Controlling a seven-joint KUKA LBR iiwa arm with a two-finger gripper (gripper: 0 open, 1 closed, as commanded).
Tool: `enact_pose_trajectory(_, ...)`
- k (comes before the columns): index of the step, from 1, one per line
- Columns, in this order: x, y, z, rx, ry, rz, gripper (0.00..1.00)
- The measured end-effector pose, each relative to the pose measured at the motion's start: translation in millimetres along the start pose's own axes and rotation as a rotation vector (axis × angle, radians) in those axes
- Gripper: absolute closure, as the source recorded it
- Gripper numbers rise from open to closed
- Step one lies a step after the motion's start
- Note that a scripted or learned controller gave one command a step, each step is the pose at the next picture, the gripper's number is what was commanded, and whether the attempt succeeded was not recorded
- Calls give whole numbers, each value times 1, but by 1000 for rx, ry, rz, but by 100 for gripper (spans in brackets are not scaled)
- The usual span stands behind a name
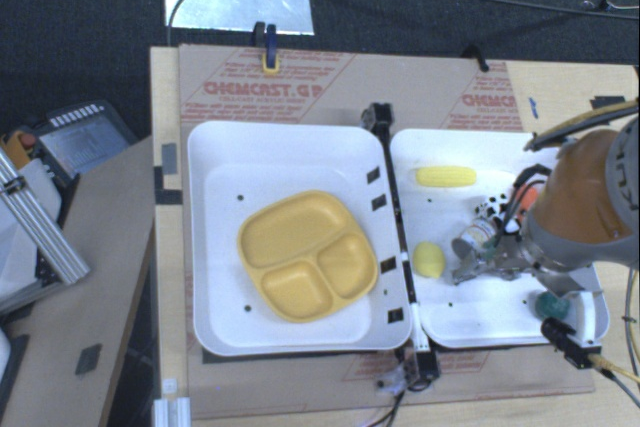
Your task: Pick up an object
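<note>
Left bin (215,235): yellow divided plate (305,255), flat. Right bin (440,320): corn cob (445,177) far side; small yellow fruit (429,260) by the left wall. Gripper (468,260) low, just right of the fruit; jaw opening cannot be told, nothing seen held. Teal object (552,305) near right corner.

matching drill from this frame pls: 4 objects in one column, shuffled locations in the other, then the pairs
Things:
1. yellow divided plate
2. corn cob
3. yellow round fruit
4. teal object

Places:
A. right bin, near the divider
B. left bin, middle
C. right bin, front right corner
D. right bin, far side

Pairs: 1-B, 2-D, 3-A, 4-C
</note>
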State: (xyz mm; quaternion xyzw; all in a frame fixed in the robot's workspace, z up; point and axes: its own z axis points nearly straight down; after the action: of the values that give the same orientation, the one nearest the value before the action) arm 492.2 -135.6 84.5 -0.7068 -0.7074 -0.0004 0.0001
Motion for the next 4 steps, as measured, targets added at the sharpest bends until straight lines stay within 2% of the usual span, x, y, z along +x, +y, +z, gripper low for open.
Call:
enact_pose_trajectory(1,0,1,-11,-2,0,0,100)
enact_pose_trajectory(3,8,16,-132,-8,-3,-4,100)
enact_pose_trajectory(4,8,17,-145,-4,-2,-3,100)
